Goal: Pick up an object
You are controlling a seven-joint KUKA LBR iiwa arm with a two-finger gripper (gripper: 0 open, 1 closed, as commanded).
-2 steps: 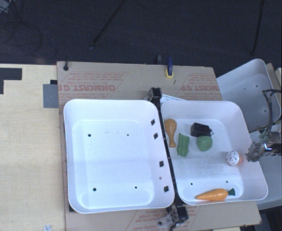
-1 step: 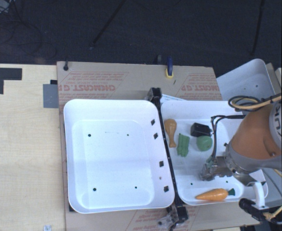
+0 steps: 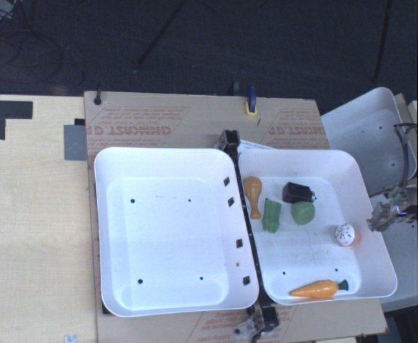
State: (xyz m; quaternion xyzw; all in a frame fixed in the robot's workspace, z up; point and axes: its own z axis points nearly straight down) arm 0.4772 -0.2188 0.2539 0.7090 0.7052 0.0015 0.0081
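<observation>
An orange carrot [image 3: 314,289] with a small green top lies nearest the camera, along the front wall of the right bin [image 3: 376,263]. Farther back, a white ball [image 3: 345,234] with dark specks sits close to that bin's right wall. Toward the middle, a green block [image 3: 271,215] lies just beside a tan wooden peg [image 3: 253,195] on its left and a round green piece [image 3: 303,212] on its right, with a black object [image 3: 297,191] touching the round piece from behind. The left bin [image 3: 116,191] adjoins the right one on the tabletop [image 3: 30,227]. The gripper [image 3: 389,216] hangs outside the right bin's right edge, apart from every object; whether it is open or closed cannot be told.
</observation>
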